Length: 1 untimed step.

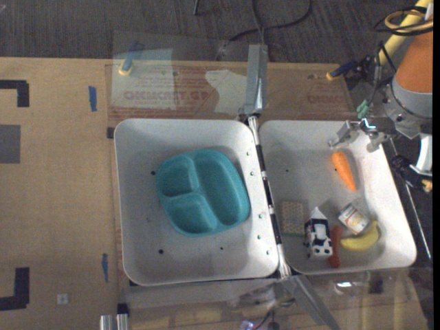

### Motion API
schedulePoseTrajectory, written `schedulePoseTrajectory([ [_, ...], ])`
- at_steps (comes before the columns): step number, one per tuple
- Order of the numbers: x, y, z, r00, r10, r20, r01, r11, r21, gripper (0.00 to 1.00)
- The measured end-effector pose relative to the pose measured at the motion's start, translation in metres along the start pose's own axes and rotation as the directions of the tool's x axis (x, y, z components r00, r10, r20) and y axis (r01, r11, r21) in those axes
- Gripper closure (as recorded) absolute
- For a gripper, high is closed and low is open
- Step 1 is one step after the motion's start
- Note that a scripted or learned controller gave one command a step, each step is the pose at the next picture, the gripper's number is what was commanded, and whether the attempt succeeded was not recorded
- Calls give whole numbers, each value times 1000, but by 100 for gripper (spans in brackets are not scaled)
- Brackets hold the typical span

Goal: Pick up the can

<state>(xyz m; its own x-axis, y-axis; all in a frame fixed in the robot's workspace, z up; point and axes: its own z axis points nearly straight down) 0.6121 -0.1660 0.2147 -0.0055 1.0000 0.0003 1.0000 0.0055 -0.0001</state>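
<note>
The can (353, 218) is a small silvery tin with a pale label, lying tilted in the right bin (295, 150) near its front right corner. It touches a yellow banana (362, 239) on its front side. My gripper (357, 137) hangs over the far right part of that bin, well behind the can and just beyond the orange carrot (344, 170). Its two fingers are spread apart, open, with nothing between them.
A cow-patterned carton (317, 234), a red sausage (335, 246) and a tan waffle-like square (293, 216) lie left of the can. The left bin (137, 150) holds a teal divided plate (203, 191). A metal divider (256, 150) separates the bins.
</note>
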Motion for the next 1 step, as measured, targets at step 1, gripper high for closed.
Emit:
schedulePoseTrajectory([
  [1, -25, -62, 91, 989, 149, 0, -149, 989, 1, 0],
])
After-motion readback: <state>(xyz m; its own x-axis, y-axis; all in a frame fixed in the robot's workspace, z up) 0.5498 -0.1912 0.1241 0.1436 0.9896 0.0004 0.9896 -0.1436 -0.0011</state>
